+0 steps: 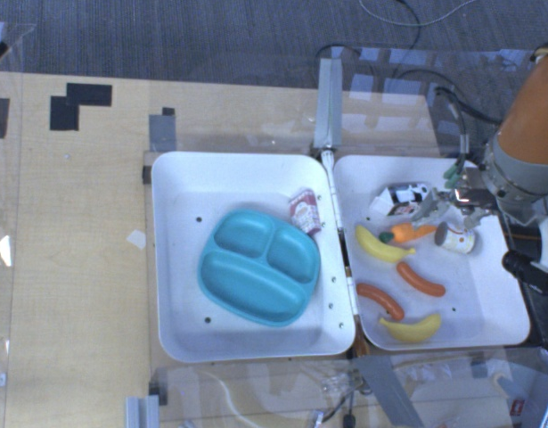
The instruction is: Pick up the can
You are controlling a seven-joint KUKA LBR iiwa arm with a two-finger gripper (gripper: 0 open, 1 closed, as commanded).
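End effector (pixel 453 205) sat low over the R bin (pixel 514 324), near its upper-right part; couldn't tell its state. The can (pixel 458 240), small & whitish, lay on its side just below the end effector, by the orange carrot (pixel 411 233). Also in R bin: black-white cow toy (pixel 405 195), two bananas (pixel 380 244) (pixel 413 328), two sausages (pixel 421 280) (pixel 380 300). L bin (pixel 175 328) held a blue divided plate (pixel 258 266) w/ a red-white packet (pixel 304 210) against the wall at its upper right.
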